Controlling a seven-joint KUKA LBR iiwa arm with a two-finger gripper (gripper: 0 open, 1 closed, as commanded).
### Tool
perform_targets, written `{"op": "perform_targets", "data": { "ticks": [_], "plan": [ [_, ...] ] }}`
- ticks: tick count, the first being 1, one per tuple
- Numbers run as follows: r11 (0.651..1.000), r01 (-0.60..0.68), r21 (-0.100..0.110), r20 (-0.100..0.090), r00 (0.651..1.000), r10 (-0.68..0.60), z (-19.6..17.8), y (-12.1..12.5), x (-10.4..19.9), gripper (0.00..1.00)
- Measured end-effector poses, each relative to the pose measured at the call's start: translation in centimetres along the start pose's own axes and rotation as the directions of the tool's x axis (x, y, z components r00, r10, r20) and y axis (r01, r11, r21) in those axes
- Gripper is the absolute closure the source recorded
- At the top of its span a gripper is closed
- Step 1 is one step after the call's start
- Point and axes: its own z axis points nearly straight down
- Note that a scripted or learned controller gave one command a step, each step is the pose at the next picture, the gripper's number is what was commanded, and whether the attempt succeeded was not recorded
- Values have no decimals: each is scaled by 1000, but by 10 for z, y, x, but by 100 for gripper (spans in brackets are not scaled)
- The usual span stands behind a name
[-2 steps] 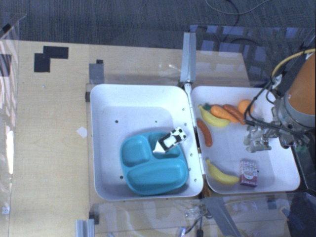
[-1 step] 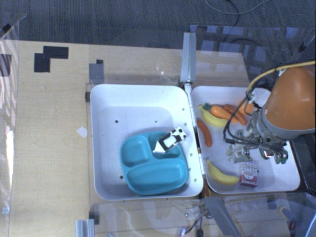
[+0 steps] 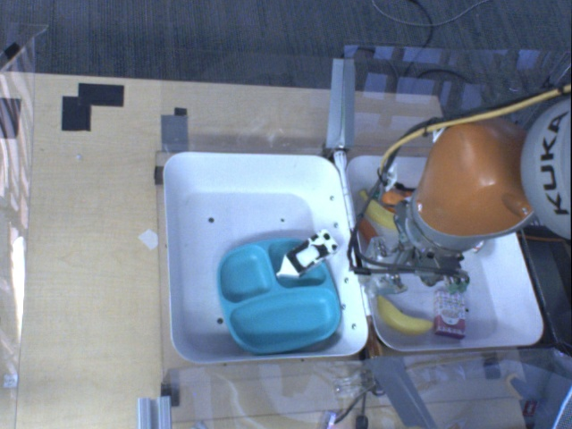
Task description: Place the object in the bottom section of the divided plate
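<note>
A blue divided plate [image 3: 234,322] lies in the left white bin [image 3: 206,204], toward its front right. A small black-and-white toy [image 3: 309,252] rests tilted on the plate's upper right section, its head reaching past the plate's rim. The large bottom section holds nothing. My gripper [image 3: 404,273] hangs over the right bin [image 3: 518,311], below the orange band of the arm [image 3: 469,181], right of the plate and apart from the toy. The wrist hides most of the gripper.
In the right bin a yellow banana [image 3: 402,316] lies near the front, beside a pink-and-white packet [image 3: 450,315]. Another banana [image 3: 379,213] peeks out at the arm's left. A low wall divides the two bins.
</note>
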Motion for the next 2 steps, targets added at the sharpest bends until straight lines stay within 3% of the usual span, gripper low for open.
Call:
{"op": "perform_targets", "data": {
  "ticks": [1, 2],
  "plan": [
    [999, 36, 0, 1, 999, -36, 0, 85, -25, 100],
    [987, 162, 1, 8, 987, -162, 56, 116, -87, 100]
  ]
}}
